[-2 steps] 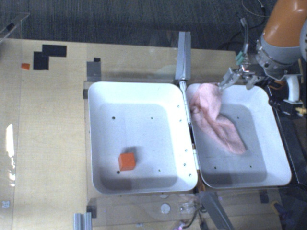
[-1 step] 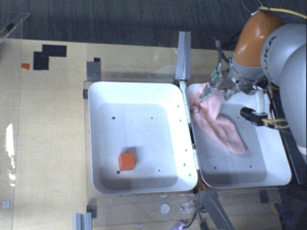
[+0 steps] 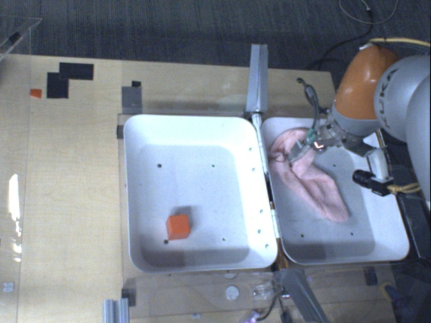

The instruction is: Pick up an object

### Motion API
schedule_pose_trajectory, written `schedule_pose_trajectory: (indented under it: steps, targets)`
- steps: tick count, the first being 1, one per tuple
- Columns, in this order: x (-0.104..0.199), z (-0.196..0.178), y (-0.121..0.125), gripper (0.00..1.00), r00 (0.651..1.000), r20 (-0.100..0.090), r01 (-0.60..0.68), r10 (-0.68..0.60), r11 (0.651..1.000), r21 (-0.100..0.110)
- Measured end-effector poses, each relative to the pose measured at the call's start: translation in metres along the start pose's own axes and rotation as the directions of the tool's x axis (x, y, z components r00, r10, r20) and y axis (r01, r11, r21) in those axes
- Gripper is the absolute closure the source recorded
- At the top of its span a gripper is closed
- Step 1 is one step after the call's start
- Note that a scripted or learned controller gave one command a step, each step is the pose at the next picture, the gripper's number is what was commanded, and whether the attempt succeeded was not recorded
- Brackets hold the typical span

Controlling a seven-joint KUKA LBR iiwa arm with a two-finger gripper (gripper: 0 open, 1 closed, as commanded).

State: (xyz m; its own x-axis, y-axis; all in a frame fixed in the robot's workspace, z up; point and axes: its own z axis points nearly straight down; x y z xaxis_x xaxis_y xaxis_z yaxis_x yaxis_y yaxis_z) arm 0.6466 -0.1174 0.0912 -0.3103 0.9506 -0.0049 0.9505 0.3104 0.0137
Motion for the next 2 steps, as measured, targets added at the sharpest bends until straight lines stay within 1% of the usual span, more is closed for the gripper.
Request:
schedule_pose_trajectory:
  steps: [1,2]
  targets:
    - [0.007,0.000,0.024,0.00,0.991,-0.001,0.137,-0.137,0.990,0.022]
    - [0.008,-0.014,0.030,1.00,0.990,0.006,0.140,-0.140,0.990,0.002]
